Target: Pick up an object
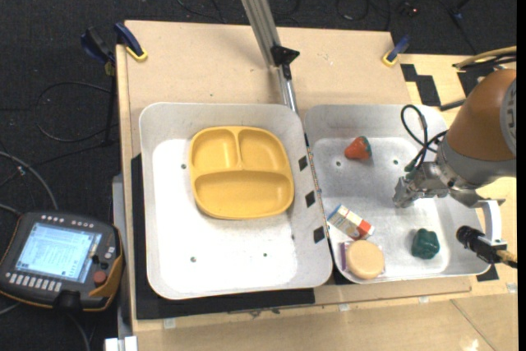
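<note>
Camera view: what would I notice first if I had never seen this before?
Probably the big yellow plate with three sections, sitting in the left bin. Next, the grey and orange robot arm reaching in from the right, its end effector low over the right bin. Around it lie small things: a red toy, a green toy, a small box and a round tan toy.

A grey arm [481, 156] with an orange band, black looping cable, and metal hand [408, 191].
</note>
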### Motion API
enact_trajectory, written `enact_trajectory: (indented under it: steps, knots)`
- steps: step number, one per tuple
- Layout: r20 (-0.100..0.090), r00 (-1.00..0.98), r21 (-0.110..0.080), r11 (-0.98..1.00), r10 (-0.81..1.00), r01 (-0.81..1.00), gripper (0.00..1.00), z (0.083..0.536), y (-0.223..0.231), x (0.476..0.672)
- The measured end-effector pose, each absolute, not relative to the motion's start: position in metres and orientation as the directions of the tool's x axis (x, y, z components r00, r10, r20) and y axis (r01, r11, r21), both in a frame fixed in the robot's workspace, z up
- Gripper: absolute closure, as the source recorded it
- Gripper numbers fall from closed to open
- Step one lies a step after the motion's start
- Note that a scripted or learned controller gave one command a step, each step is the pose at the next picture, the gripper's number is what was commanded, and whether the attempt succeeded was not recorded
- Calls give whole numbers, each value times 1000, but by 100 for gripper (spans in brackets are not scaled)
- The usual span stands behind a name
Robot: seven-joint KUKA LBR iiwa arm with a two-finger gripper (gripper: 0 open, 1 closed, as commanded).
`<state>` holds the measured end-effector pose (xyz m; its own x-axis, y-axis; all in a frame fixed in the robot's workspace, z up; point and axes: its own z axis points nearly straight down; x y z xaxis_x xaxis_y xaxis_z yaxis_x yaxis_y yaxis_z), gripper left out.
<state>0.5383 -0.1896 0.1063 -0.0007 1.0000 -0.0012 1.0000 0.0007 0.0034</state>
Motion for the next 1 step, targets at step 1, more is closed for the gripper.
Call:
enact_trajectory:
  steps: [1]
  knots:
    - [-2,1,4,-1,1000,1000,100,152,-195,534]
